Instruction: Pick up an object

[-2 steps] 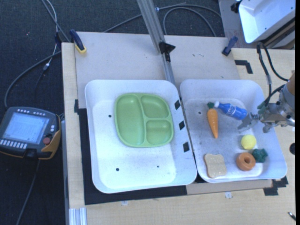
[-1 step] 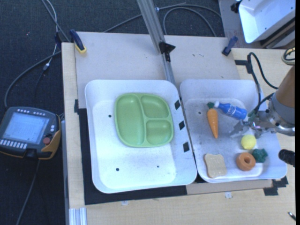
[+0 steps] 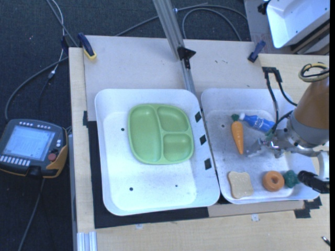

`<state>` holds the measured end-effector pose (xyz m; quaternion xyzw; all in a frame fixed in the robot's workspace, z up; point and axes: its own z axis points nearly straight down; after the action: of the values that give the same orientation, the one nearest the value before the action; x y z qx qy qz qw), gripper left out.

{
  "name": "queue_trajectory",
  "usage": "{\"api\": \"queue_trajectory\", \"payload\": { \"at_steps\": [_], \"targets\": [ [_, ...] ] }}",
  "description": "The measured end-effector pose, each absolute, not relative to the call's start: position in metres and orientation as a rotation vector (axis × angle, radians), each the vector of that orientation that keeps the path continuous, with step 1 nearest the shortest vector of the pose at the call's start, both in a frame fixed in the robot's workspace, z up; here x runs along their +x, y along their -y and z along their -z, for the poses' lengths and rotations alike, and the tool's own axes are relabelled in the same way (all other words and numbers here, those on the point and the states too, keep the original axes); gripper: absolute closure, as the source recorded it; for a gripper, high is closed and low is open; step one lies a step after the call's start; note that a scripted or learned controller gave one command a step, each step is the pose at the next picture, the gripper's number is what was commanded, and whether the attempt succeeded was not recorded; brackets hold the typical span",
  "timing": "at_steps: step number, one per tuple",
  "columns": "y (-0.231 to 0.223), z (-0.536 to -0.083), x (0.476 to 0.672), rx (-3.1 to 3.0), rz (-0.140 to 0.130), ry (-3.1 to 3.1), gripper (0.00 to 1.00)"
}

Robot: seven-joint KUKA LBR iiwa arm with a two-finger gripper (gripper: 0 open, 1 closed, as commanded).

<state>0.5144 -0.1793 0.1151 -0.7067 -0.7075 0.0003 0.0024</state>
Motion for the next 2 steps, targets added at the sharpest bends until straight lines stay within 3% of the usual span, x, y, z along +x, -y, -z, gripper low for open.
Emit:
{"api": "queue_trajectory", "payload": {
  "at_steps": [1,2],
  "targets": [
    [0.18,-0.129,0.515,-2.22,0.002,2.222,1.0],
    [0.174,-0.19,0.514,-2.223,0.004,2.227,1.0]
  ]
}}
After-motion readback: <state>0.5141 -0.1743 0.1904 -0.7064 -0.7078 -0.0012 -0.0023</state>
